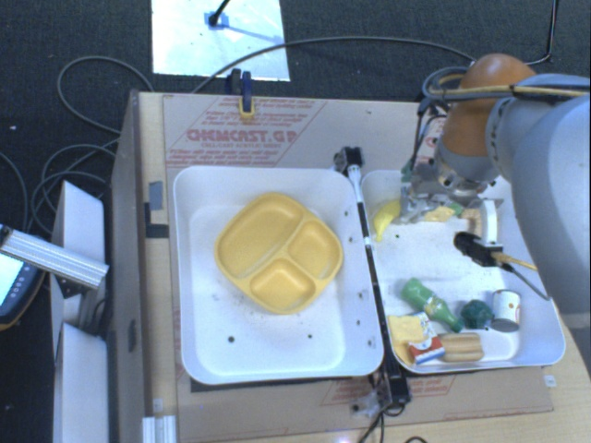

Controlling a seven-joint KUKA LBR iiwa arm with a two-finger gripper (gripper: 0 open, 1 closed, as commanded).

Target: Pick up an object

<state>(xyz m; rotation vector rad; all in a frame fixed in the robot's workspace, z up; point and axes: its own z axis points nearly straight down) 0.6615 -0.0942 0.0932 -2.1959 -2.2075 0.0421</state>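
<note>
Near edge of the right bin [420, 257]: a bread roll [460, 347], a red-and-white packet [425, 353] and a yellow cheese slice [404, 327], bunched in the near left corner. Just behind them are a green bottle [429, 303] lying on its side, a dark green lump [476, 313] and a small can [505, 308], loose and close together like dumped clutter.

The banana [383, 218] lies at the far left of the same bin, against the wall next to the divider. The gripper [423, 206] is low in that far part, just right of the banana; the arm [536, 146] comes in from the right. Looks like a grasp try aimed at the banana or a pale yellow bit beside it. Cannot tell if the gripper is wide, narrow or holding anything, as the wrist hides it. Nothing is visibly lifted.

The left bin [222, 340] holds only a yellow divided plate [280, 252], flat in the middle, well apart from the gripper. It is probably not the target.
</note>
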